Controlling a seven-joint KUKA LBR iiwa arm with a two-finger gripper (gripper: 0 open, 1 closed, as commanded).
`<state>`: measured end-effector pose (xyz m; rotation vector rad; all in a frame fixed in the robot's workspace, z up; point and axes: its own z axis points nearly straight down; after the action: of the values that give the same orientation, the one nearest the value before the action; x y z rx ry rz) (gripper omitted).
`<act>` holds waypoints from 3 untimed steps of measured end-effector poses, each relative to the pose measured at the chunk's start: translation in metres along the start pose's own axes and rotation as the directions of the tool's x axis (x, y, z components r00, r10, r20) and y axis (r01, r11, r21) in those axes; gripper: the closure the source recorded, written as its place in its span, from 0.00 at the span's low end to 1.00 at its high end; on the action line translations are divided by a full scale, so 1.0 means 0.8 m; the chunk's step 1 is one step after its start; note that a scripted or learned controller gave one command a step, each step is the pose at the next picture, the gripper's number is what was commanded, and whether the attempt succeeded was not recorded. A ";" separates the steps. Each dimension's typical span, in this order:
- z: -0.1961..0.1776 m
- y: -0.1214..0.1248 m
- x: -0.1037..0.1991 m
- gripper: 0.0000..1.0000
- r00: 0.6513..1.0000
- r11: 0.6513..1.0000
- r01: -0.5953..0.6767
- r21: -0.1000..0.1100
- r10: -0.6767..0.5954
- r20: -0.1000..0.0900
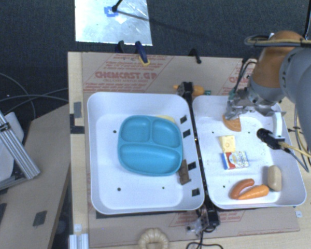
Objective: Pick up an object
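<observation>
My gripper hangs over the far left part of the right bin. Directly below it lies a tan-orange wedge, and the gripper's tip is at or just above the wedge's top edge. Other things in this bin are a yellow cheese square, a small printed box, a red sausage, an orange carrot and a beige rounded piece.
The left bin holds a blue divided plate with a yellow thing peeking out behind it. A brown piece lies by that bin's right wall. A small orange item sits behind the bins.
</observation>
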<state>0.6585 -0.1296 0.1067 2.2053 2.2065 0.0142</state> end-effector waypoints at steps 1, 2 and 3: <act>-0.057 -0.001 -0.006 1.00 1.000 1.000 -0.001 0.015 0.001 -0.008; -0.120 0.012 0.001 1.00 1.000 1.000 0.004 0.013 -0.004 -0.008; -0.150 0.015 0.001 1.00 1.000 1.000 0.004 0.017 -0.004 -0.009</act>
<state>0.6677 -0.1274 0.2267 2.2134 2.2238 0.0056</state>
